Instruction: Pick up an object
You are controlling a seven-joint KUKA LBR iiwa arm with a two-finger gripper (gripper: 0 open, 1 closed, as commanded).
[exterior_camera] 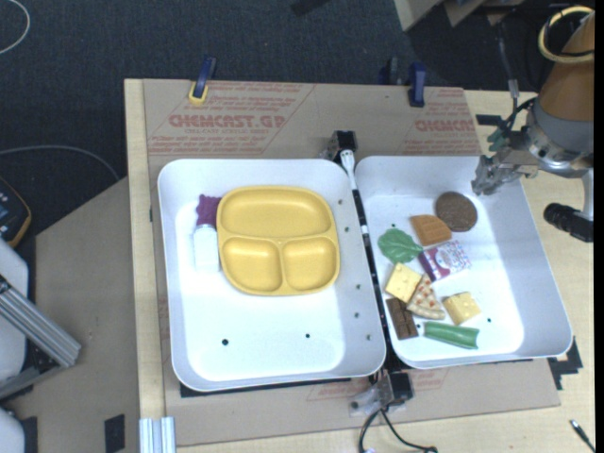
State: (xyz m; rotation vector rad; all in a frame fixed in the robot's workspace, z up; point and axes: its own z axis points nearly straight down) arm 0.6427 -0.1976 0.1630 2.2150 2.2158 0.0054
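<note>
Two white bins sit side by side on the desk [283,111], which is covered with brown printed cardboard. The left bin [189,328] holds a yellow divided plate [278,239] toward its far side, and just beside the plate's left edge lie a purple thing [207,209] and a small white bottle [204,248], the purple one nearer the bin's far wall.

The right bin [528,281] carries a cluster of toy food in its middle and near part. A round brown cookie [457,210] lies farthest back, with a piece of toast [430,229] touching it on the left. A green leaf [397,245] sits near the wall shared with the left bin. A small wrapped packet [444,258] lies in the centre. Closer to the near edge are a cheese wedge [404,281], a pizza slice [427,301], a second cheese cube [461,307], a brown chocolate bar [403,318] and a green pea pod [451,336].

The arm [564,92] reaches in over the far right corner of the right bin. Its claw [491,173] hangs above bare white floor, near the cookie but apart from it. Nothing sits between its fingers, and I cannot tell whether they are spread or closed from here.
</note>
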